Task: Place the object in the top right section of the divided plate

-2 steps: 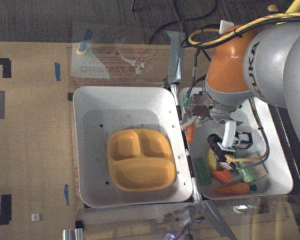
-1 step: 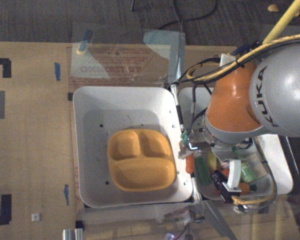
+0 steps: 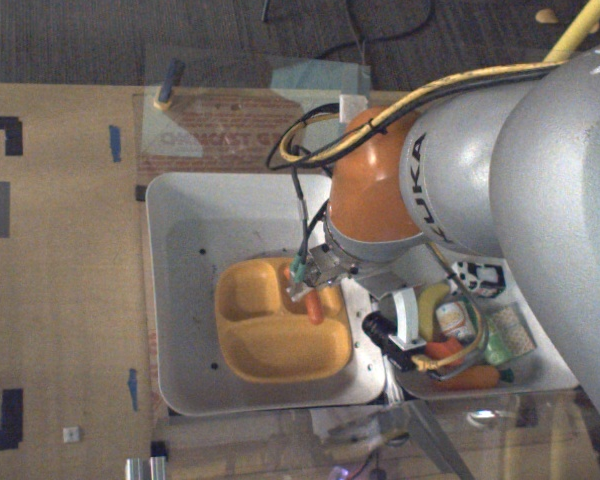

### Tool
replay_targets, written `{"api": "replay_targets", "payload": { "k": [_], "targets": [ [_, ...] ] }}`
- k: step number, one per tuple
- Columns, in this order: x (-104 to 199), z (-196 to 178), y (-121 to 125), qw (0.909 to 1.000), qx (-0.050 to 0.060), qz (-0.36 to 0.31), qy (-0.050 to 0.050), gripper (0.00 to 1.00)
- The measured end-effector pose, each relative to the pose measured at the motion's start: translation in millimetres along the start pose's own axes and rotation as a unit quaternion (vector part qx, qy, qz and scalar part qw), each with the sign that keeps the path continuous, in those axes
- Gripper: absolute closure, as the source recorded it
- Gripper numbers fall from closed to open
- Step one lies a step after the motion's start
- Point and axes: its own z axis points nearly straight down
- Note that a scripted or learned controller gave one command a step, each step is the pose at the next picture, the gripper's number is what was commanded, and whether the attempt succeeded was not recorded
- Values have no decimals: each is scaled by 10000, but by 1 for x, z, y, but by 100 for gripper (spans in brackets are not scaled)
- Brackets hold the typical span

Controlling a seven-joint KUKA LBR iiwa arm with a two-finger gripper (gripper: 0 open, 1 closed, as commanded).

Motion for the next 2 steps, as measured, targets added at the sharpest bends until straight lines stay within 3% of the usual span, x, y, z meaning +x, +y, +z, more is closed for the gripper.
{"api": "replay_targets", "payload": {
  "k": [1,2],
  "targets": [
    [-1,0,0,10000,0,9,-1,0],
    [-71,-41,10,9777,-17,-2099,-11,0]
  ]
}}
